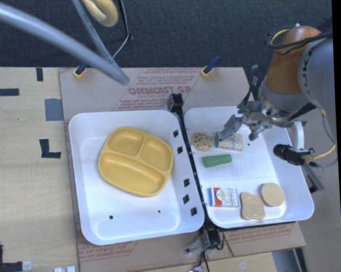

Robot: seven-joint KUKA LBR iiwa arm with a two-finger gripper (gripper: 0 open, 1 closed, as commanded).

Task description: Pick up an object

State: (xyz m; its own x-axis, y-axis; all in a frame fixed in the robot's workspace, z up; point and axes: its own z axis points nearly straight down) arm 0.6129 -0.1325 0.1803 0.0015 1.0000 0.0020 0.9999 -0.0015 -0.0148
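**Operator:** Grey arm point(303, 70) with its orange band reaches in over the right bin point(290, 167). I read the gripper point(230, 137) low near that bin's back edge, at a patterned packet point(232, 142).

**Supervisor:** State of the hand?

**Operator:** From this slant I cannot tell whether it is grasping or released. The packet lies right under the tip, partly covered by it; I cannot confirm it is held.

**Supervisor:** List the contents of the right bin.

**Operator:** Speckled round cookie point(202, 141) near the back left corner, just beside the packet. Green block point(217, 160) just in front of both, lying flat along the bin floor. Along the front edge: a small carton point(223, 197) with red and blue print, a slice of toast point(252, 205) touching or nearly touching it, and a round tan cracker point(272, 194) beside the toast, towards the right edge.

**Supervisor:** Left bin?

**Operator:** Left bin point(95, 220) carries one yellow divided plate point(136, 160), set towards the back and centre, resting flat. A black divider strip point(185, 160) runs between the two bins. Both sit on a cardboard sheet point(151, 88) on the bench.
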